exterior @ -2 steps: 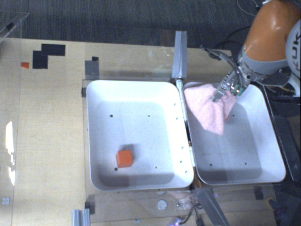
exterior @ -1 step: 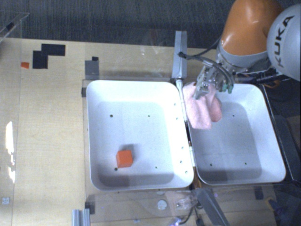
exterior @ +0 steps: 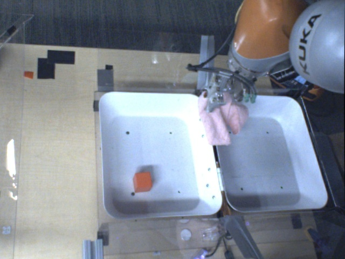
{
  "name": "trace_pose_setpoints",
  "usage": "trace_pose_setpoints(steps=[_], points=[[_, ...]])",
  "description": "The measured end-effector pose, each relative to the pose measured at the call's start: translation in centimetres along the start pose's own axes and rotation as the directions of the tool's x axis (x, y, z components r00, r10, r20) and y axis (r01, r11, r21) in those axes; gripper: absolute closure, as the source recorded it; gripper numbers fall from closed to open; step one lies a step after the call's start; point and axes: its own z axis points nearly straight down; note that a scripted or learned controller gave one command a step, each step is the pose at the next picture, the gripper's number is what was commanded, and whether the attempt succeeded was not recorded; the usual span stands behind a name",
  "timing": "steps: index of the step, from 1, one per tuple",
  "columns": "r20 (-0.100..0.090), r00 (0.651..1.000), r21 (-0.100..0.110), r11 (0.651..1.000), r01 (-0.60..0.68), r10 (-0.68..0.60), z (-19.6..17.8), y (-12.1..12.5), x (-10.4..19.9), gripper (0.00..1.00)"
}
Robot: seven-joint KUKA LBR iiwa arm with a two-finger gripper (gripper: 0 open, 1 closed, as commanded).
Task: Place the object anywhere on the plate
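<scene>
The gripper (exterior: 229,93) hangs above the seam between the two bins, near their far edge, with a pink cloth (exterior: 221,122) dangling from it. The cloth's top is bunched up right at the fingers, so they look clamped on it and it hangs clear of the bin floors. Exact finger gap is too small to make out under the fabric.

Progress: the pick looks done and the carry is under way. The placing is not done. No plate is obvious from here; both containers are plain shallow white bins, so which one stands in for the plate is a guess. Cloth hangs over the dividing rims, partly over each bin, so the drop side is not settled.

Left bin (exterior: 110,144): one small orange block (exterior: 143,182) sits on the floor toward the near left corner, well apart from the cloth. A few dark dots on the floor, probably holes or marks.

Right bin (exterior: 310,144): just the same dark dots on its floor; the cloth's lower edge hangs over its far left corner.

What is left, by my read: move over the target, lower, let go, then check the cloth lies flat inside and not draped over a rim.
</scene>
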Motion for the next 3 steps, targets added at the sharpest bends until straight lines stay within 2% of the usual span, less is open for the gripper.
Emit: trace_pose_setpoints(steps=[2, 3], points=[[-0.003, 1.000, -0.002, 1.000, 0.003, -0.003, -0.6, 9.8, -1.0, 1.00], [-0.005, 1.000, -0.002, 1.000, 0.006, -0.006, 0.7, 14.1, -2.4, 1.00]])
